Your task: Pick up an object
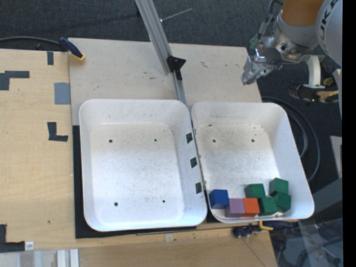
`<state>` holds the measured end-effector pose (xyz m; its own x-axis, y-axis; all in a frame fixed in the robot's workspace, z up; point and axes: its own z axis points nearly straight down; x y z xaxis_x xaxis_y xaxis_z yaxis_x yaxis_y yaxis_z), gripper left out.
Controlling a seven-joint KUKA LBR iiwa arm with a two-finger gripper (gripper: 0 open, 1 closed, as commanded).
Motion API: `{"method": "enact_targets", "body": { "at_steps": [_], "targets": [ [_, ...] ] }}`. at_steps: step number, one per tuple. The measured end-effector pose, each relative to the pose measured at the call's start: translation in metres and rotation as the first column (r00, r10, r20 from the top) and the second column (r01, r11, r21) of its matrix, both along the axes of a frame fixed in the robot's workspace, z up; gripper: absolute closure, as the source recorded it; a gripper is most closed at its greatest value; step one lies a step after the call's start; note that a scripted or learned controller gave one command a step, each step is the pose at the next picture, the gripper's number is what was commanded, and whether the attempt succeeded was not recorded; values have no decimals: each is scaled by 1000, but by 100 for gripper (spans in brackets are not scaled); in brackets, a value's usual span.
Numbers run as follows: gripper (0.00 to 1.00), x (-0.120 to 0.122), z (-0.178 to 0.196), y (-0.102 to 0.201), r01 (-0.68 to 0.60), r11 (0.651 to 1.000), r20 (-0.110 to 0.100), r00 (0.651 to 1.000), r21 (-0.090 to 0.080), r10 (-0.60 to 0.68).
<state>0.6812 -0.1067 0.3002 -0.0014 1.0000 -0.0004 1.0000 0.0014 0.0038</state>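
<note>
Bench (128, 71): gripper (251, 74) hangs beyond right bin (289, 132).

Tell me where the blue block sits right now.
The blue block lies in the right bin, at its near-left corner, leftmost in the cluster, with the purple block just to its right.

Grey arm (328, 15) with orange band enters at upper right, wrist angled down and leftward. Metallic two-finger gripper (248, 77) hangs off its end, tips pointing down-left, nothing visible between them.
</note>
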Motion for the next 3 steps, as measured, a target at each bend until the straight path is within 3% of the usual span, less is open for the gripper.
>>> {"method": "enact_targets", "body": {
  "at_steps": [2,3],
  "targets": [
    [100,-63,-5,80,-3,1000,-7,1000,2,3],
    [100,-89,-27,113,-2,1000,-8,1000,0,2]
  ]
}}
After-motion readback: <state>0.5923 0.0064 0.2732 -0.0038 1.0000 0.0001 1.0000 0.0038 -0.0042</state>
